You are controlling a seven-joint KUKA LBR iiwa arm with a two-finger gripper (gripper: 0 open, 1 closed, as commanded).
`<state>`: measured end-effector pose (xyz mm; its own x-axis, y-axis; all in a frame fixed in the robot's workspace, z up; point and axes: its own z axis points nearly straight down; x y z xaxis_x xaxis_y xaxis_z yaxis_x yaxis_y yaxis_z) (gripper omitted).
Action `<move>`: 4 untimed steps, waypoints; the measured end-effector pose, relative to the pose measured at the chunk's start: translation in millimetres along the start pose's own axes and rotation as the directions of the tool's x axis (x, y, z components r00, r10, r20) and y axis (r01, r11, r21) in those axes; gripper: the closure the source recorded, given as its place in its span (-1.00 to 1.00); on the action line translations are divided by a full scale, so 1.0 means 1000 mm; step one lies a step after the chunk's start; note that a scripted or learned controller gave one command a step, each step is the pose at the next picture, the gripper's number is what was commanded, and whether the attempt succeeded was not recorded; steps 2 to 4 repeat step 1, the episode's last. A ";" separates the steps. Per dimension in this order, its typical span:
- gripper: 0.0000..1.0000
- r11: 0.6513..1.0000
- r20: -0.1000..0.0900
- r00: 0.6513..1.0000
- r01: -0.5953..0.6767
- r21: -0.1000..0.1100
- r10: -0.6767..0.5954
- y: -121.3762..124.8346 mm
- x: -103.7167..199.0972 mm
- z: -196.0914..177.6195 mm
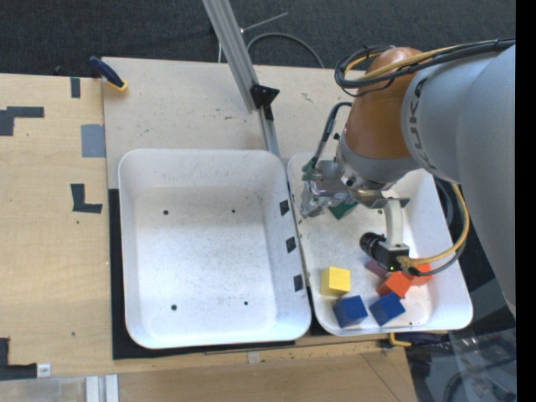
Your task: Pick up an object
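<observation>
The right shallow white plastic bin (448, 308) contains a yellow cube (337, 280), two blue cubes (351, 310) (388, 309), an orange block (397, 284) and a green piece (342, 211) just beside the metal two-finger gripper (315, 201), whose grip state cannot be determined, beside the left shallow white plastic bin (134, 182).

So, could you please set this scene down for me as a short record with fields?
arm: grey, orange band, reaching in from the right over the right bin
gripper: low over the far-left part of the right bin
green object: just beside the gripper, partly hidden; a grasp cannot be confirmed
yellow block: near half of the right bin
blue blocks: two, and, near edge of the right bin
orange block: beside the right-hand blue block
left bin: white, beside the right bin
</observation>
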<state>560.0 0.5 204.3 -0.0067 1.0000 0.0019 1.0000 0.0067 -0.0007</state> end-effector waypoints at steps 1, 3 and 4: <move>1.00 1.000 -0.001 1.000 0.002 0.001 -0.002 -0.005 0.064 -0.002; 1.00 1.000 -0.001 1.000 0.002 0.001 -0.002 -0.005 0.064 -0.002; 1.00 1.000 -0.001 1.000 0.002 0.001 -0.002 -0.005 0.064 -0.002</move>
